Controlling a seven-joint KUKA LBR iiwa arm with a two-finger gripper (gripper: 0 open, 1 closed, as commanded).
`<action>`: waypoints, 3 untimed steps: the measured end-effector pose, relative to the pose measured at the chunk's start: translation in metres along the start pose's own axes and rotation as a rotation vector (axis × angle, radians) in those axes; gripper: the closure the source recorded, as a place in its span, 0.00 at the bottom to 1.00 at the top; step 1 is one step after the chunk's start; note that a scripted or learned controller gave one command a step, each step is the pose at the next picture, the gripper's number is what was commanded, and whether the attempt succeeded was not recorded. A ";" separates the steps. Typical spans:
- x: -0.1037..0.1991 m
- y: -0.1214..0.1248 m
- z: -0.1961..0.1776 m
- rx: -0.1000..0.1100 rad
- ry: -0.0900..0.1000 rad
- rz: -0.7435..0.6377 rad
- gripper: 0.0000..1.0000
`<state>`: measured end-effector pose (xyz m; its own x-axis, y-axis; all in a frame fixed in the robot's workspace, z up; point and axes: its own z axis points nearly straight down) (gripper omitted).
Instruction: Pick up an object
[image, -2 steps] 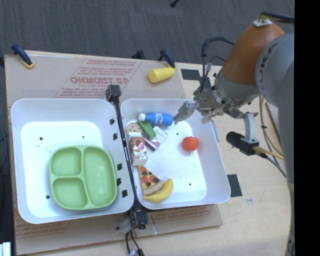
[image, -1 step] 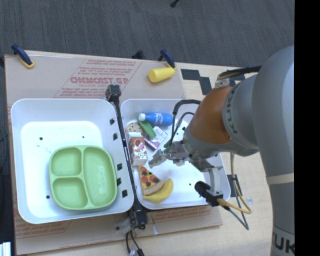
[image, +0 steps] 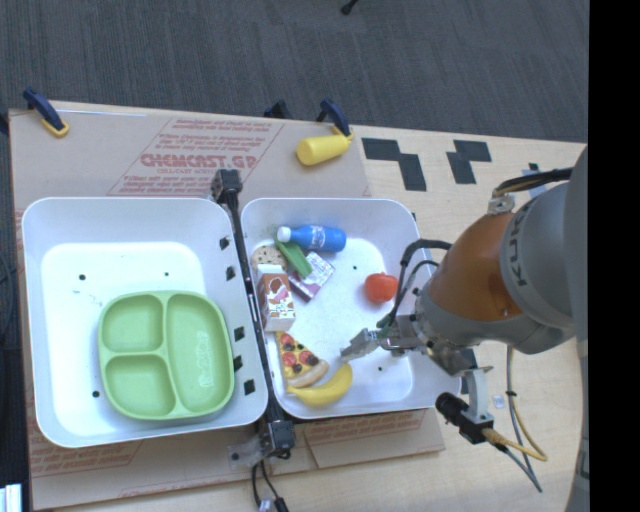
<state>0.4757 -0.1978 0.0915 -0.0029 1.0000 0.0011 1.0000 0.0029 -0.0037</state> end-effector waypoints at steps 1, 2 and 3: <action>0.001 0.001 -0.010 0.001 0.001 -0.008 1.00; -0.013 0.069 -0.115 -0.004 -0.002 -0.003 1.00; -0.013 0.069 -0.115 -0.003 -0.001 -0.002 0.00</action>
